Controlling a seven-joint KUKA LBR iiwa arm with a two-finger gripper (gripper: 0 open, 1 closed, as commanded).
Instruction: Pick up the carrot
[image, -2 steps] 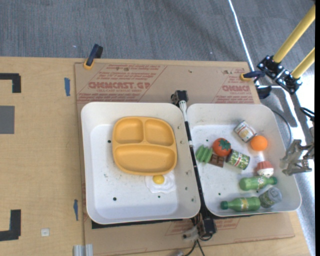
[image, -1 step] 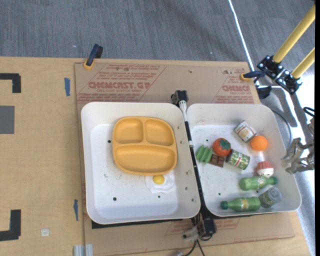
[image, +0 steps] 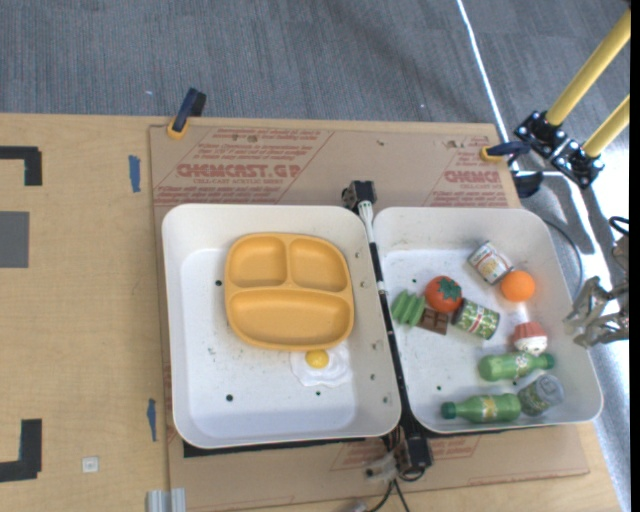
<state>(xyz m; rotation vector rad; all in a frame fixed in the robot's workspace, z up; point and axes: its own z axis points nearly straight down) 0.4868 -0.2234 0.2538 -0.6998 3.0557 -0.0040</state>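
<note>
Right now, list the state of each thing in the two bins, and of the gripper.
Yellow divided plate: right way up in the left bin, compartments bare.
Fried egg: flat, yolk up, at the plate's near edge.
Green bottle: on its side in the right bin.
Small can: lying tilted.
Gripper: at the right bin's right rim, apart from the toys.

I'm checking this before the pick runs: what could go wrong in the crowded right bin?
The small orange-and-white toy, possibly the carrot, lies against a green plastic vegetable, so the end effector may nudge both. The round orange toy fruit nearby could be grabbed by mistake.
</note>
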